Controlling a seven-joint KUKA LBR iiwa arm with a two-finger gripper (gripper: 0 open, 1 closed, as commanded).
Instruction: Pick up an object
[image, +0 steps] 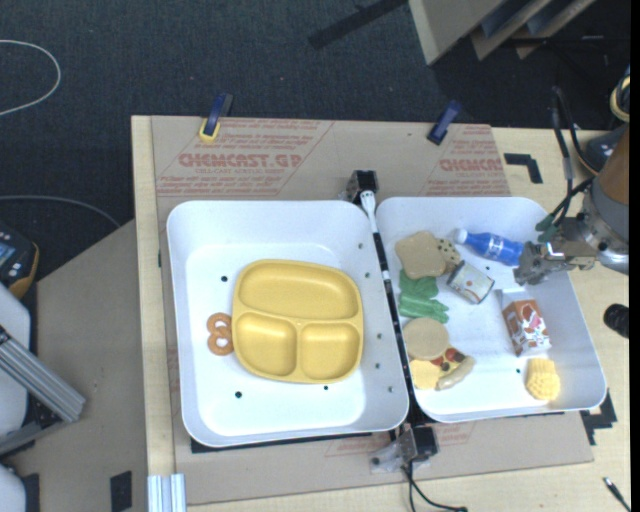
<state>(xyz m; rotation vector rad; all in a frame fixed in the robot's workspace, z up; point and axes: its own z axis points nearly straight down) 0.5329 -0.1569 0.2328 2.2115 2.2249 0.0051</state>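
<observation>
Hovering gripper (532, 262) beside blue bottle (490, 244), finger spread impossible to tell; best to centre squarely over bottle before descending.

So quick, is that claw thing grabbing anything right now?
Gripper: cannot be told; it hovers over the right bin by the blue bottle, with nothing seen in its grasp.

Red lettering reading "CHEMCAST GP" runs across the brown protective sheet (250, 155) covering the worktop. The same print repeats, partly hidden, behind the right bin (590, 385). Other markings are too small to read.
</observation>
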